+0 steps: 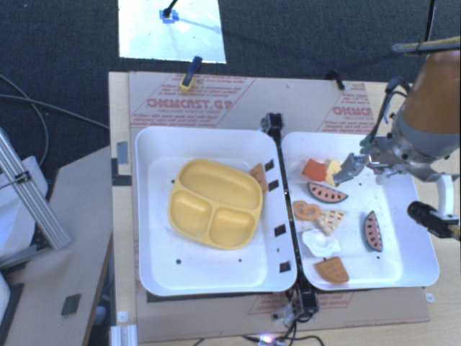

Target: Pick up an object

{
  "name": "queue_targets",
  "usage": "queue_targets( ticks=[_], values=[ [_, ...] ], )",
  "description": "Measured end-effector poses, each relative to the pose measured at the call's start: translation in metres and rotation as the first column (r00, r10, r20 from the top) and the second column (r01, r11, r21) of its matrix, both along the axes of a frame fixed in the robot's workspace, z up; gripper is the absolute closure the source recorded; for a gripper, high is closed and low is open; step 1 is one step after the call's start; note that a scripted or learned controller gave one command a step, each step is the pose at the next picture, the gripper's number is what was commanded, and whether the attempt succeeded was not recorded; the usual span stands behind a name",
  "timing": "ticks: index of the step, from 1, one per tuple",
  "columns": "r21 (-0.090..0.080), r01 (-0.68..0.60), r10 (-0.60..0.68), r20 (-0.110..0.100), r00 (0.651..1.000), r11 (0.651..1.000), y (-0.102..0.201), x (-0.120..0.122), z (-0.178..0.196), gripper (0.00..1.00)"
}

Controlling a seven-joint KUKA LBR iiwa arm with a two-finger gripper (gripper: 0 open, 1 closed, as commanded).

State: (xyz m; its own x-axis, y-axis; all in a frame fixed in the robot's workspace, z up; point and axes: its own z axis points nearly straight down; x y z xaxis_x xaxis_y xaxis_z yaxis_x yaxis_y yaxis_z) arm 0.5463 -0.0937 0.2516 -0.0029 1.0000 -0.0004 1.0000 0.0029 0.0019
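Orange-brown and wedge-shaped, a toy toast piece (332,270) lies nearest the front rim of the right white bin (425,269). Just behind it sits a white fried-egg toy (320,243), then a pale waffle-patterned wedge (331,220) touching an orange pretzel-shaped toy (306,210). To the right of these, apart from them, lies a red watermelon slice with a dark rind (372,231). Farther back, a second red watermelon slice (326,192) lies flat, and behind it a red-orange block (315,169) sits against a small yellow chunk (333,171).

In the left white bin (155,215) rests a yellow plastic tray with three compartments (215,202), and a small orange-brown piece (258,175) leans by its far right corner.

The grey claw (351,169) hangs just beside the yellow chunk, over the far part of the right bin; whether its fingers are apart or together I cannot tell. Both bins stand on a cardboard-covered tabletop (216,103).
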Motion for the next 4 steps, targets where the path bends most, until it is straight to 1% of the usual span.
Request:
queue_targets(
  ticks=[1, 2, 3, 4],
  values=[
    [0.000, 0.003, -0.003, 0.001, 1.000, 1.000, -0.003, -0.052, 0.044, 0.00],
    [-0.001, 0.006, -0.006, -0.003, 1.000, 1.000, -0.044, -0.051, -0.173, 0.00],
    [-0.003, -0.003, 0.003, 0.017, 1.000, 1.000, -0.034, -0.057, 0.000, 0.00],
    [-0.004, -0.001, 0.001, 0.012, 1.000, 1.000, -0.048, -0.055, 0.108, 0.00]
  ],
)
